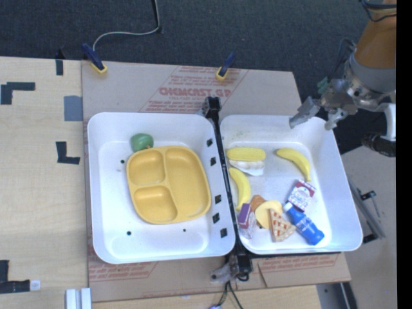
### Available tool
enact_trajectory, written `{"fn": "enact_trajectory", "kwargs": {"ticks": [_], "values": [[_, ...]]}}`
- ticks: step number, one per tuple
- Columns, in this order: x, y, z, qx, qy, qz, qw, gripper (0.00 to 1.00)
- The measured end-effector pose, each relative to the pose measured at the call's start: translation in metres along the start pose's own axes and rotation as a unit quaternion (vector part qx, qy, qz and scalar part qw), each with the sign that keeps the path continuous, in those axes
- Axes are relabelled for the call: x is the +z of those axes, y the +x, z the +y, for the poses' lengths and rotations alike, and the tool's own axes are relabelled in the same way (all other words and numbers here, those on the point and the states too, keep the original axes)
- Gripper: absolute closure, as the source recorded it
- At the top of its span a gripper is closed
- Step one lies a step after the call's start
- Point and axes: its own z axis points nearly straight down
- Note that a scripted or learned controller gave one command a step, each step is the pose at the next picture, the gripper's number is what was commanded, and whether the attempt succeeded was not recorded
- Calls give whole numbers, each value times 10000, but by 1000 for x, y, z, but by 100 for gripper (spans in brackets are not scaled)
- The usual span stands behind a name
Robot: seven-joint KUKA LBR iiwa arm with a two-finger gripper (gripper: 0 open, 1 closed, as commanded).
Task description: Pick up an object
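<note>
Camera view: banana (296, 162) lies below-left of jaws, well apart.

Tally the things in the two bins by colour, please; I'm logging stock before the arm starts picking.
Yellow: 4 (divided tray, two bananas, bun-like piece)
Green: 1
Blue: 1 (bottle)
Mixed or unclear: 4 (carton, purple packet, pizza slice, orange-yellow piece)
Total: 10

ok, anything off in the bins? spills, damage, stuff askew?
Nothing spilled or visibly damaged. The yellow divided plate lies a little askew in the left bin, a green object against its far edge. The right bin holds a loose jumble near its front: blue bottle, small carton, waffle slice.
</note>
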Motion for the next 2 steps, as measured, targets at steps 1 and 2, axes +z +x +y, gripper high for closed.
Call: {"fn": "enact_trajectory", "kwargs": {"ticks": [1,2], "values": [[129,-35,13,5,20,0,10000,0],[179,-9,45,-4,-20,-12,10000,0]]}}
